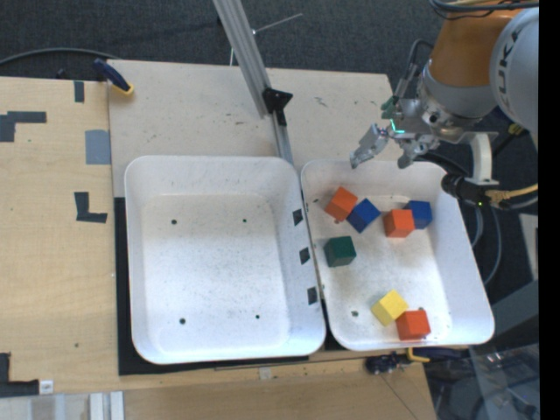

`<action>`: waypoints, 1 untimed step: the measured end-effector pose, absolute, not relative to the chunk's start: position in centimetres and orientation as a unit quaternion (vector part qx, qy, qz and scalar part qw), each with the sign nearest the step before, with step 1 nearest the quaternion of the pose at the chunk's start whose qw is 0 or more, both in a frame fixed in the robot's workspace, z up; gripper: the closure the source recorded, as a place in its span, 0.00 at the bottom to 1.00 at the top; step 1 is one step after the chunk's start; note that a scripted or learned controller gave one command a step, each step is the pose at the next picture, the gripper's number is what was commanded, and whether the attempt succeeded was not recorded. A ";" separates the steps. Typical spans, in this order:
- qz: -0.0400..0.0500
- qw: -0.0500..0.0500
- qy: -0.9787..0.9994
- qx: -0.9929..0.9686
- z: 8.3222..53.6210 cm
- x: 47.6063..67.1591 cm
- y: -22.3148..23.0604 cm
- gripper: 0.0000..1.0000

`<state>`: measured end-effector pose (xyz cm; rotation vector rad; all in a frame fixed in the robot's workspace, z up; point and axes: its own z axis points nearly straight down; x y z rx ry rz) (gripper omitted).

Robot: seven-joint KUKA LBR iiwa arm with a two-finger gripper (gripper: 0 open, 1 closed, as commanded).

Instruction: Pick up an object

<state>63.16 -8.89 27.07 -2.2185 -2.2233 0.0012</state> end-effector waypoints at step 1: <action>0.002 0.002 -0.707 -0.707 22.6 62.8 -9.1 0.00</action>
